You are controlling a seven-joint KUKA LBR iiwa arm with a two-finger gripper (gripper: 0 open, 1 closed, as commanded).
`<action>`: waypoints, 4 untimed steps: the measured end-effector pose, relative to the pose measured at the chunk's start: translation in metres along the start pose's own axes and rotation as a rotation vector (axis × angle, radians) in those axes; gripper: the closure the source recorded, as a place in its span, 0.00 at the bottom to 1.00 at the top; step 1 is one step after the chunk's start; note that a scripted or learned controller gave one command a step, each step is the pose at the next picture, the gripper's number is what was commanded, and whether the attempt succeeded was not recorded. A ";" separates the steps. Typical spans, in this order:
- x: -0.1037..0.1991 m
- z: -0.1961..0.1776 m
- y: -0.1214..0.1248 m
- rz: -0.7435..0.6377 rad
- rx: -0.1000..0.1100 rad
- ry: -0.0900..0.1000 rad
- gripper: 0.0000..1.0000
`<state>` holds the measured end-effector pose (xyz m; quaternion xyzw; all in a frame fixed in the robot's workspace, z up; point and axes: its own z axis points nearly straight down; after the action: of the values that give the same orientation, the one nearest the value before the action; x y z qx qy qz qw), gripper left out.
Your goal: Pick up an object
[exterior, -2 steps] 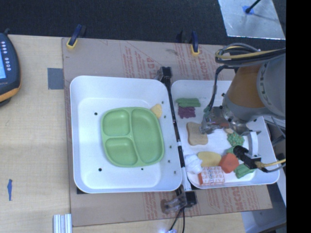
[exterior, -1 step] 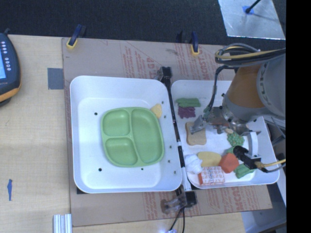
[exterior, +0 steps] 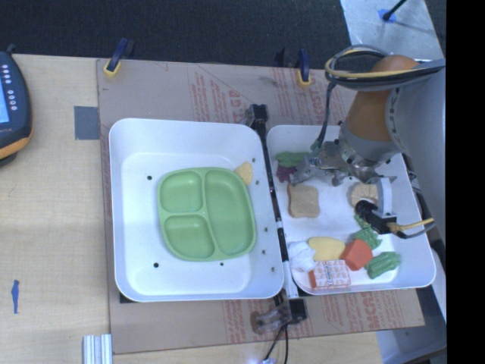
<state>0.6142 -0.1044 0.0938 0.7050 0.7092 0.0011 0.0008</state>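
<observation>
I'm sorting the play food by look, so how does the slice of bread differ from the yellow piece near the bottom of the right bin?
The bread slice is tan and squarish; the yellow piece is bright yellow and rounded, longer than it is tall. The bread slice lies apart in mid-bin, while the yellow piece sits crowded among other items near the front edge. Both lie flat in the right bin.

Light wood counter (exterior: 53,226) under even light, brown cardboard sheet (exterior: 189,89) laid over it, held at the far edge by yellow and blue clamps (exterior: 116,56). Dark carpeted floor (exterior: 189,10) beyond. Grey tape square (exterior: 86,122) left; black-and-orange pendant (exterior: 11,101) far left.
</observation>
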 end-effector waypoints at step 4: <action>-0.053 -0.095 -0.082 -0.002 -0.003 0.000 0.00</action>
<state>0.5327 -0.1583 0.1890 0.7042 0.7100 0.0020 0.0020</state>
